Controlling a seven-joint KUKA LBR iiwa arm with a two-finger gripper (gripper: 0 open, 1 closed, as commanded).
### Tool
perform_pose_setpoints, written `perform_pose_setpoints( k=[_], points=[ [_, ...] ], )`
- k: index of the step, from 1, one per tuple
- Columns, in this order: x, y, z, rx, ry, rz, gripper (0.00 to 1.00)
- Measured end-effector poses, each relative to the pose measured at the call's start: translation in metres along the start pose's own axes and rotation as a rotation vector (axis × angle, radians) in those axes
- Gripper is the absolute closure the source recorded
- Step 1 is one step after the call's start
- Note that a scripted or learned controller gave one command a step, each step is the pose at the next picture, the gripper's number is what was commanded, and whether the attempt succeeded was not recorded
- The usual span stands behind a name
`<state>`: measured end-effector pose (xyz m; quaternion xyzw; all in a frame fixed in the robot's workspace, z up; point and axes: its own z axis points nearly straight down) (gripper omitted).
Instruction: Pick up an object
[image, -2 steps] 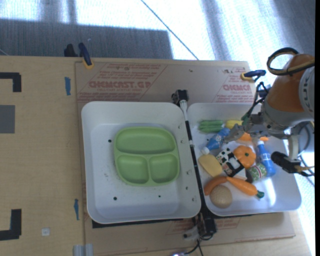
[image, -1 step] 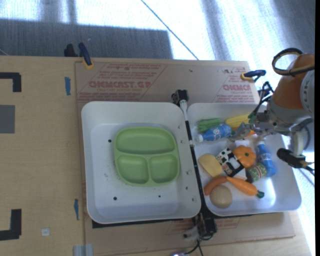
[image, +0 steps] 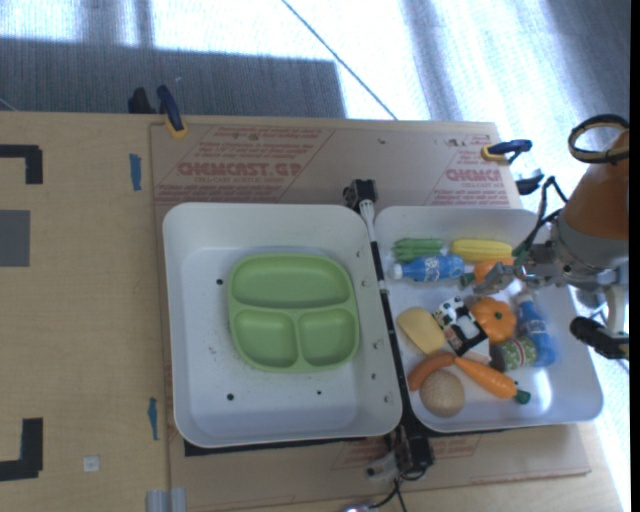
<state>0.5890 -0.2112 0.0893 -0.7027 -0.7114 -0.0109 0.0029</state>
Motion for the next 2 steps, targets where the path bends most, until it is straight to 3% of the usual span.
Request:
perform_pose_setpoints(
  k=[1, 2],
  points=[
    [0.059, 0.046, 0.005, 0.007, -0.019, 0.009, 0.00],
    [0.056, 0.045, -0.006, 0.009, -0.023, 0.011, 1.00]
  ],
)
